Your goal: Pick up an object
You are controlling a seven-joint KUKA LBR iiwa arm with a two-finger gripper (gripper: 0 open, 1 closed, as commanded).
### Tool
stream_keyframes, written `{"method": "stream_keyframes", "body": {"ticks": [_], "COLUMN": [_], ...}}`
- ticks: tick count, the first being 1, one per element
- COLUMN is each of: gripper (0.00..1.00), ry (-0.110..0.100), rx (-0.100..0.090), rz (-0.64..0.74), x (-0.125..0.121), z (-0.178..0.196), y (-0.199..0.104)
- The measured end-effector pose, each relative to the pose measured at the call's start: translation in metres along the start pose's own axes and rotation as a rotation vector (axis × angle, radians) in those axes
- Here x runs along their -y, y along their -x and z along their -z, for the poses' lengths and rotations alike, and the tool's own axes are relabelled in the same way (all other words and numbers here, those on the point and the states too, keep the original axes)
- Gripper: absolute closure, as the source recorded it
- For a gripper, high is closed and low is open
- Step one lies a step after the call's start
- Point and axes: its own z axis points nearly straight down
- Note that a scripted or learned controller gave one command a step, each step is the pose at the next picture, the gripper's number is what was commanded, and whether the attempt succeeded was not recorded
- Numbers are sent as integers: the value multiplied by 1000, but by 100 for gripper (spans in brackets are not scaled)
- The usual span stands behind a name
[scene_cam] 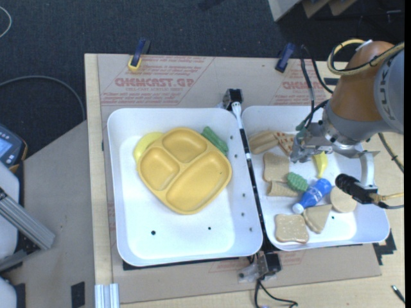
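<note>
My gripper (306, 145) hangs low over the upper middle of the right bin (376, 233), under the grey wrist with the orange band. Just below it lie a green ridged piece (296, 182) and a small blue bottle (314, 194) with a white cap. A yellow piece (320, 164) lies right beside the gripper. A brown bread roll (262, 141) and a criss-cross brown piece (282, 141) lie to its left. Tan bread slices (275, 167) sit beneath and around it.
The left bin (122, 172) holds a yellow divided plate (185, 169), with a green piece (215, 140) at its upper right and a yellow piece (145, 144) poking out at its left. A toast slice (290, 228) and two tan pieces lie at the right bin's front. Black cable runs near the bin's right rim.
</note>
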Motion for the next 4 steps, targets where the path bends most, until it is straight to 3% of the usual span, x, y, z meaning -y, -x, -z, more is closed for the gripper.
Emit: {"method": "stream_keyframes", "body": {"ticks": [1,2,3,4], "gripper": [100,100,100,100], "ry": [3,1,0,-2], "rx": [0,0,-3,-3], "rz": [2,1,6,6], "x": [-10,-12,-40,-69], "z": [54,85,94,80], "y": [-6,-6,-53,-104]}}
